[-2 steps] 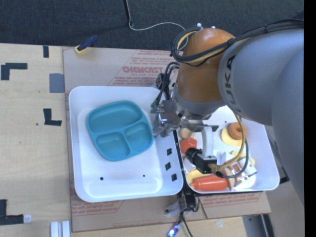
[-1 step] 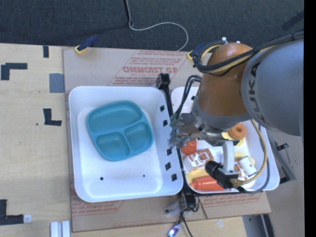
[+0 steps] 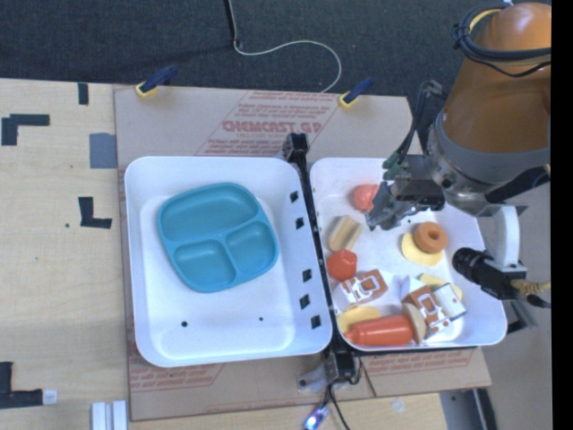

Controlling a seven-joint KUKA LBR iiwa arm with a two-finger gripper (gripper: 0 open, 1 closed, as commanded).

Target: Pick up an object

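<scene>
**Crowded right bin, gripper low over toy food**

Cardboard-topped bench (image 3: 269,128) carries two white bins; the left bin (image 3: 143,267) holds a blue tray (image 3: 218,236). Right of that tray, the right bin (image 3: 488,334) is crowded. The gripper (image 3: 387,213) hangs there, fingers' state untellable. The red-orange piece (image 3: 362,196) just beside it looks light, rigid, slippery; grasp across its middle, clear of the divider.

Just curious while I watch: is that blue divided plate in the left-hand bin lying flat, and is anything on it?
The blue divided plate lies flat, open side up, in the left bin. All three compartments look bare.
</scene>
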